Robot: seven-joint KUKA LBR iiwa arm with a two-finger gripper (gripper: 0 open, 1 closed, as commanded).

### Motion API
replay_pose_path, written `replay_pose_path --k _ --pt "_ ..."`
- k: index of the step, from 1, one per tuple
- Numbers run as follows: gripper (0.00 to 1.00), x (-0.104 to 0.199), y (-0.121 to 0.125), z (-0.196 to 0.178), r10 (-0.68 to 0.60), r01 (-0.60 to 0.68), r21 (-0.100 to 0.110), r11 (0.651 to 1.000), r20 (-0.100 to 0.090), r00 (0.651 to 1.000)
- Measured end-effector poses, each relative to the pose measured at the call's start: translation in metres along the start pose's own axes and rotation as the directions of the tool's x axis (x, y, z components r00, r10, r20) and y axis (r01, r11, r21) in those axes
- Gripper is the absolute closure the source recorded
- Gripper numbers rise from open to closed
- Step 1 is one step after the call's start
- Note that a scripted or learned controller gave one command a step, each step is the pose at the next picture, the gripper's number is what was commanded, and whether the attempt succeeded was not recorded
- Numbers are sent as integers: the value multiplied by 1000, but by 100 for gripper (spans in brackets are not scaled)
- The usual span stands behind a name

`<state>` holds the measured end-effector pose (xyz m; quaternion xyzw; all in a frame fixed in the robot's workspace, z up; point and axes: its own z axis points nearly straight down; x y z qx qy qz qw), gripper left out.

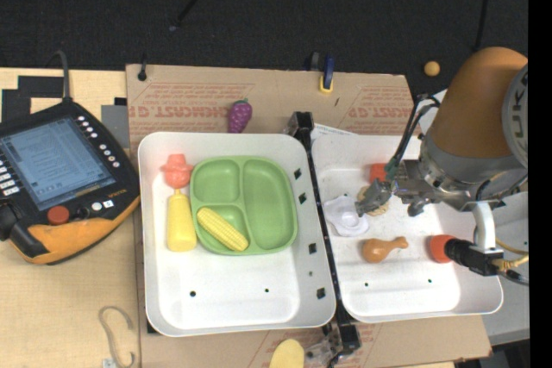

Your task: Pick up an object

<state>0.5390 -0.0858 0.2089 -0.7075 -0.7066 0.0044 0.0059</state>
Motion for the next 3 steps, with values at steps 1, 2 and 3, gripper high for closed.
replay_pose_path --k 1,2,3 --pt "0 0 3 -6 -2 2 -13 1000 2 1000" --pt "0 1 9 39 -2 2 -7 1000 1 1000" --pt "0 2 10 103 -2 2 -5 1000 0 1000"
